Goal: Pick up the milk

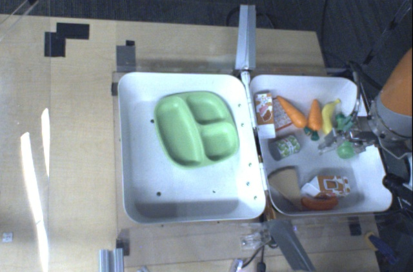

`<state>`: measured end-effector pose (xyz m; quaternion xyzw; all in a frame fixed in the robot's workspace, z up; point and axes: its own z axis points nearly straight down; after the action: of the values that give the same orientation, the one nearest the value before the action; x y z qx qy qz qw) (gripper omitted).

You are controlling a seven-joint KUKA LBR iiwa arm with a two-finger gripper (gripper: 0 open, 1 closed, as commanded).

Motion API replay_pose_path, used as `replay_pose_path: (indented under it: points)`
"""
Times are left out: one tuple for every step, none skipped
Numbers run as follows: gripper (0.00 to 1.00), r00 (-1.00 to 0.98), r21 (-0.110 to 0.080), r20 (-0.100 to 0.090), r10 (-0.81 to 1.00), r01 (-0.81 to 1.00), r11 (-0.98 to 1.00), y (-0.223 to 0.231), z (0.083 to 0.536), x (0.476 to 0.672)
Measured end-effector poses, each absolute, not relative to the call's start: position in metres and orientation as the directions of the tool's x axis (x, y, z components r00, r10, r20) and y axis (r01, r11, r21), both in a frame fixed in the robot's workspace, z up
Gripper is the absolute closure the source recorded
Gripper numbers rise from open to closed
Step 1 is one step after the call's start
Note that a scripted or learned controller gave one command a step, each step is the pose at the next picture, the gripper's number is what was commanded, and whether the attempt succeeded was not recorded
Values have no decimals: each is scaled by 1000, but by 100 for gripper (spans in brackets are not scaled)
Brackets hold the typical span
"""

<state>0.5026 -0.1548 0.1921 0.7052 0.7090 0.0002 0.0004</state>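
Note:
Two small white cartons lie in the right bin (371,87), and their print is too small to tell which is the milk. One carton with a brown-red label (264,115) lies along the bin's left wall. The other carton with orange print (332,185) lies near the front edge. My gripper (342,138) hangs low over the bin's right side, well to the right of the first carton and just behind the second. It is right beside a small green item (346,150) and touches neither carton.
The right bin also holds two carrots (293,112), a yellow banana (330,113), a green can (286,146), a brown bread slice (284,179) and a red sausage (318,202). A green divided plate (195,127) lies in the left bin (139,155).

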Motion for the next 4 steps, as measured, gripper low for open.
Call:
replay_pose_path:
  points:
    - [0,-467,9,-6,884,884,467,-164,88,491]
    - [0,-423,5,-3,906,906,423,-121,124,558]
    - [0,-495,5,-4,869,869,495,-159,135,555]
    - [0,-472,15,-12,881,881,472,-141,89,493]
